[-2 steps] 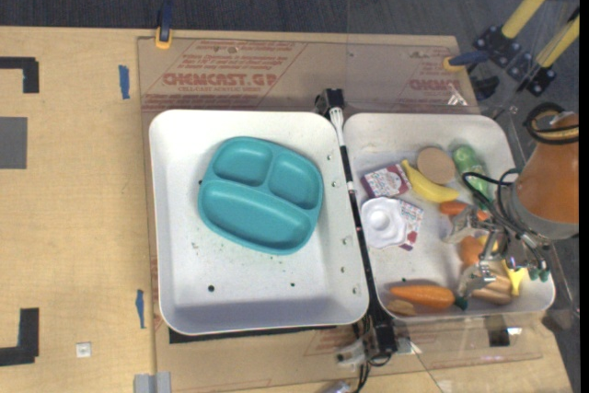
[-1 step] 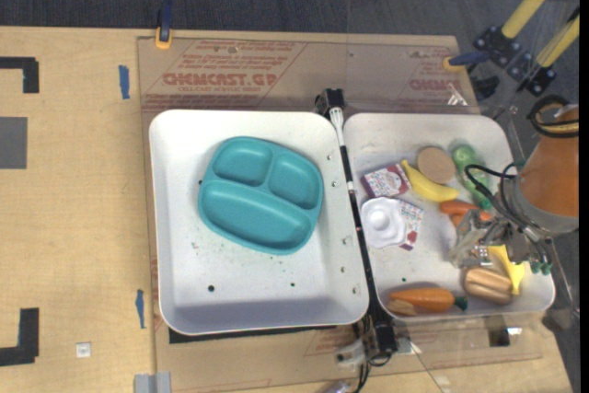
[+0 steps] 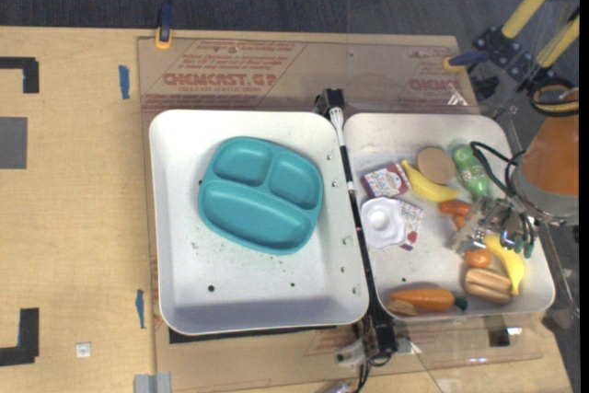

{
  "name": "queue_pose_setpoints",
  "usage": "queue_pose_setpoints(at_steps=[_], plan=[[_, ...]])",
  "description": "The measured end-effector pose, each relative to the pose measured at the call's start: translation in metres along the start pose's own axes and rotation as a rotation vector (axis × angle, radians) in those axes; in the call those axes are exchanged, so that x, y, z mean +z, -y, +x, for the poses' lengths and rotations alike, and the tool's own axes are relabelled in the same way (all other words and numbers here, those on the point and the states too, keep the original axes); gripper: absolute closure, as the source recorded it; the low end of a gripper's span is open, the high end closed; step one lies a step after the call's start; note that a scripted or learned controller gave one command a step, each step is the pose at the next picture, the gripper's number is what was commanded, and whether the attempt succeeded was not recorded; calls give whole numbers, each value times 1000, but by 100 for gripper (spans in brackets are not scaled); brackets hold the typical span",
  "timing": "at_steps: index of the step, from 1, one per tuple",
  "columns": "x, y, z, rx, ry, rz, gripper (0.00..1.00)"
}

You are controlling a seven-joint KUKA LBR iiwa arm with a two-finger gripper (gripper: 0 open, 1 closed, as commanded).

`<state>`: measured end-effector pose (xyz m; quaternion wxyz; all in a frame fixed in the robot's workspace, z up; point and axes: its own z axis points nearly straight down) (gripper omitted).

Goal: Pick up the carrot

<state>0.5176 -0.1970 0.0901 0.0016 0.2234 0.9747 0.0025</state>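
On the plywood bench, 2 white bins sit side by side. The carrot (image 3: 424, 298) lies along the right bin's (image 3: 541, 294) near wall; farther back my gripper (image 3: 485, 230) hovers over clutter, its opening unclear, so I risk snagging the hot dog (image 3: 488, 283).

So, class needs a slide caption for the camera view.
Gripper hovers in the right bin among toy food; carrot lies at its near edge.
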Motion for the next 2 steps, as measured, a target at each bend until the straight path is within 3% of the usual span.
queue_pose_setpoints(at_steps=[1, 2], plan=[[2, -62, -102, 517, 14, -3, 100], [3, -62, -101, 517, 8, -1, 0]])
